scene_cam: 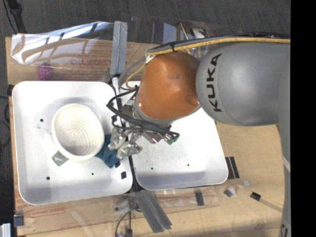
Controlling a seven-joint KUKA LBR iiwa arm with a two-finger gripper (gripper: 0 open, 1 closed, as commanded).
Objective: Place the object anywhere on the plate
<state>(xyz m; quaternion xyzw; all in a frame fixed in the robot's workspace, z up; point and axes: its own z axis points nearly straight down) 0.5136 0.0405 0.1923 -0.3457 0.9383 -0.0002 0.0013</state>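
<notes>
Reaching in from the right, the grey KUKA arm (247,83) stretched across the right bin (197,167), its orange band (165,85) hanging over the seam between the two shallow white bins. Below the band, black cables looped around the wrist, and the hand (124,144) pointed down at the inner edge of the left bin (29,181) — just at the divide.

Whether the hand was spread or pressed together could not be told; the metal parts at its tip blurred into one another from this slanted angle.

The plate (76,130), white and ribbed with concentric rings, sat tilted in the middle of the left bin, its lower rim resting over a small grey piece (59,158). Just beside the plate, at its lower right, lay a dark blue object (106,155) — touching or nearly touching the plate's edge, on the bin floor rather than on the plate. The hand's tip stood right over the blue object's right side, but nothing could be seen clearly pinched in it.

The bins rested on a brown cardboard-covered counter (247,181), with a crumpled clear plastic sheet (59,38) along the far edge and strips of grey tape (153,211) at the near edge.
</notes>
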